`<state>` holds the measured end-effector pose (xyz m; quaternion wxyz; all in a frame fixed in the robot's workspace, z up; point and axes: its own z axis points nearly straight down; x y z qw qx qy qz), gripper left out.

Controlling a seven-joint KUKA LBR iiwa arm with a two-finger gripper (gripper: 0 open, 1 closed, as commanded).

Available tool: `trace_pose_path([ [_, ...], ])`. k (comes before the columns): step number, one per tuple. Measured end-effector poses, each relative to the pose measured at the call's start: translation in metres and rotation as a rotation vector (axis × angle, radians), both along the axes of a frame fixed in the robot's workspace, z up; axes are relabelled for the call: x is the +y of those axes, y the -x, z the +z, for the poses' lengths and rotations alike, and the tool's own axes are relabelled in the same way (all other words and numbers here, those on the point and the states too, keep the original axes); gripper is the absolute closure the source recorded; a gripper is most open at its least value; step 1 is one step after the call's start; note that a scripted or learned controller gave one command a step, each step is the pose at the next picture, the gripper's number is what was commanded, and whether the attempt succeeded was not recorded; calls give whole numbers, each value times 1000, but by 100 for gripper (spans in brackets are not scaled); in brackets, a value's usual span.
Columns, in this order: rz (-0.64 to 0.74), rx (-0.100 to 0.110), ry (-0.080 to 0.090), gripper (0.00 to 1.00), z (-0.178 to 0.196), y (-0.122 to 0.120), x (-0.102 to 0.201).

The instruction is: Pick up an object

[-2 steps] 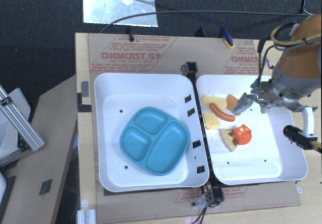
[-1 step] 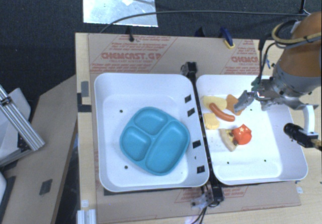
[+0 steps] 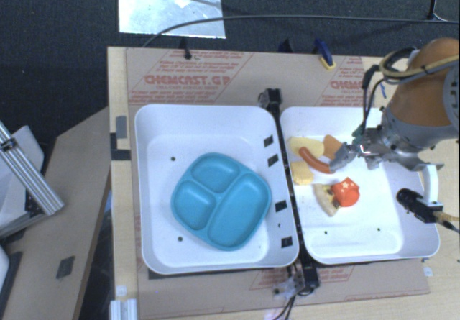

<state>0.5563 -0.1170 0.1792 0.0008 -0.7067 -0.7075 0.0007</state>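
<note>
Lying diagonally, hot dog (image 3: 315,160) runs upper-left to lower-right w/ jaws (image 3: 343,156) at lower end; grip state unclear.

Two white bins side by side: left bin (image 3: 154,167), right bin (image 3: 381,239). One blue divided plate (image 3: 220,200), three compartments. One red-orange toy sausage (image 3: 316,160). One red tomato-like piece (image 3: 346,193). Several yellow and tan food pieces (image 3: 303,146), exact number unclear.

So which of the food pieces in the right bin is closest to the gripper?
The reddish sausage: the gripper sits right at its right end. The red tomato and the yellow pieces lie farther off, below and to the left.
</note>
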Motion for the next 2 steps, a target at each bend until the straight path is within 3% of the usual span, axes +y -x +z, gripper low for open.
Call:
trace_pose_path([
  [2, 0, -1, -1, 0, -94, 1, 0],
])
